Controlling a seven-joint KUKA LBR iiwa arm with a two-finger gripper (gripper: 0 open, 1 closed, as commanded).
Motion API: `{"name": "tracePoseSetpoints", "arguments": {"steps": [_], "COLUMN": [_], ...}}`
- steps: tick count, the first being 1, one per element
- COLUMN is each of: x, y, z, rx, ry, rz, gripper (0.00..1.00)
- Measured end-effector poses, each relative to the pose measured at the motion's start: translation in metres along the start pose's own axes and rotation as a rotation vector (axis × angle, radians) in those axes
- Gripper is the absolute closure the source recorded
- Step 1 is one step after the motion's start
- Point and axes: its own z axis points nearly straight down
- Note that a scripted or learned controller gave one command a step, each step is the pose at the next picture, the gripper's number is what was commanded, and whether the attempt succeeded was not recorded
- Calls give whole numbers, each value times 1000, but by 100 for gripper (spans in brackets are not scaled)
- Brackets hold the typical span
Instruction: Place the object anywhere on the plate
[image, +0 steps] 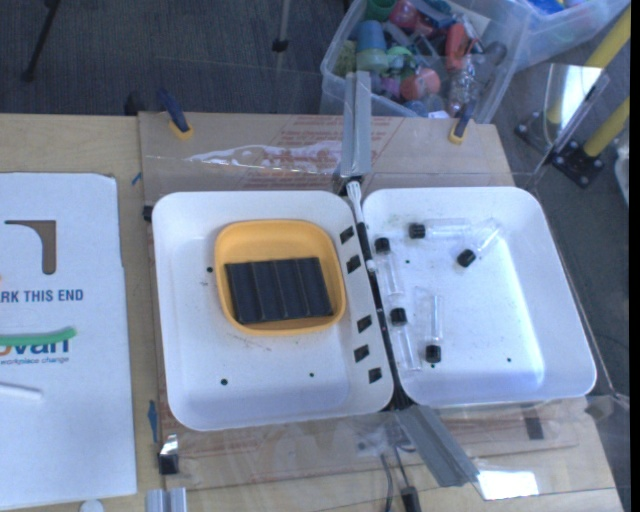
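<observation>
The wooden bench (80, 140) carries a white printed board (60, 330) at the view's left and two shallow white bins side by side. The left bin (180, 380) and right bin (540, 340) are both smooth moulded plastic with rounded corners. They meet at a divider (362, 322) lined with small black tabs. Behind them stands a clear tub (420, 50) of mixed coloured items.

In the left bin sits the plate (232, 240), a matt yellow-orange dish, squarish with rounded corners and a raised rim. On it lies the slab (278, 290), a flat, dark, ribbed rectangle that looks rigid. Its long axis runs left to right across the view, slightly tilted, with the grooves crossing it. It rests wholly inside the rim, toward the plate's near edge.

The arm comes in from the right, so the slab lies beyond the right bin and past the divider. Any reach toward it would cross both. How far open the gripper stands, or whether it holds anything, I cannot tell.

The right bin holds small pieces. A clear tube (478, 240) lies near its far corner and another tube (432, 315) near the middle. Both look slick, hard to see against the white, and likely to roll. Black caps (465, 258) are scattered among them, well apart from the plate.

If the slab is the object meant, the task looks done as things lie.
</observation>
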Motion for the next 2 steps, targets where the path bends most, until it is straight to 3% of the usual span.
{"name": "tracePoseSetpoints", "arguments": {"steps": [2], "x": [-15], "y": [0], "z": [1], "rx": [-6], "ry": [-2], "rz": [-753], "gripper": [100]}}
